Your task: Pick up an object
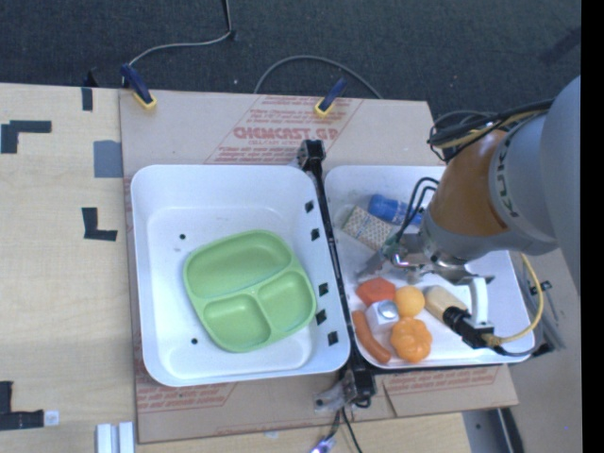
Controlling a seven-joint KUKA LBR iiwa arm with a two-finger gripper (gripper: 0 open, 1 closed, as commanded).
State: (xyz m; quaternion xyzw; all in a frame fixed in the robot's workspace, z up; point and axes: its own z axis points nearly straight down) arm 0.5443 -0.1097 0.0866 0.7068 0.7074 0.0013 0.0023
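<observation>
Nearest in the right bin [514, 355] lie an orange fruit [411, 341], a carrot [370, 337], a yellow ball [410, 301] and a red piece [375, 290], close together. Above them the tool [404, 256] hangs low over the bin; whether it is open, or has hold of anything, cannot be told. Farther back lie a speckled block [360, 225] and a blue item [385, 207]; the left bin [151, 206] holds a green tray [249, 289].

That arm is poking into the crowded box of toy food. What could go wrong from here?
1. The orange pieces, hot dog and red piece lie packed together, so the gripper may nudge neighbours or catch two things.
2. The round orange pieces look likely to roll or slip away.
3. The arm hangs low over the right bin and might bump its rim.
</observation>
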